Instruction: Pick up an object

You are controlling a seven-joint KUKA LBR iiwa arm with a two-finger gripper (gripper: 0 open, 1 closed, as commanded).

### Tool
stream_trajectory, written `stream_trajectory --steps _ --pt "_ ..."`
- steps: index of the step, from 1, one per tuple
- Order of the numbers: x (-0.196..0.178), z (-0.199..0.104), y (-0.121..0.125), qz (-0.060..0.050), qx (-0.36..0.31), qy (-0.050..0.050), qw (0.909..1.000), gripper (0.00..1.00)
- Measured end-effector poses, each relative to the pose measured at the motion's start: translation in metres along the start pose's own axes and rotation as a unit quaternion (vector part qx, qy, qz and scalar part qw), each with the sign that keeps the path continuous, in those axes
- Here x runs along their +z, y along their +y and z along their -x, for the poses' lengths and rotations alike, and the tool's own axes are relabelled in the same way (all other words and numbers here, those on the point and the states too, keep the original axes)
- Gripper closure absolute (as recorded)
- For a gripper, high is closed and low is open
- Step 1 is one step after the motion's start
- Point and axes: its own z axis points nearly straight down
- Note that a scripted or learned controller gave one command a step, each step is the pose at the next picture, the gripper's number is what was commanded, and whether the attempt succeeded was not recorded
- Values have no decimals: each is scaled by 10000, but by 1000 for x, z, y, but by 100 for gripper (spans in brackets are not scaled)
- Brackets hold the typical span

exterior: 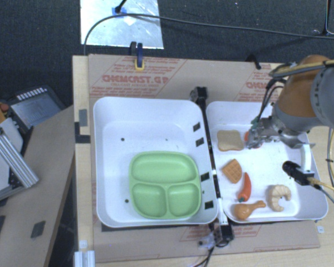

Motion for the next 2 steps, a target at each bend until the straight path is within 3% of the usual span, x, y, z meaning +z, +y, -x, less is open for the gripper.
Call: stream_trajectory --steps 2 --pt "-91 1 0 -11 -4 -8 10000 100"
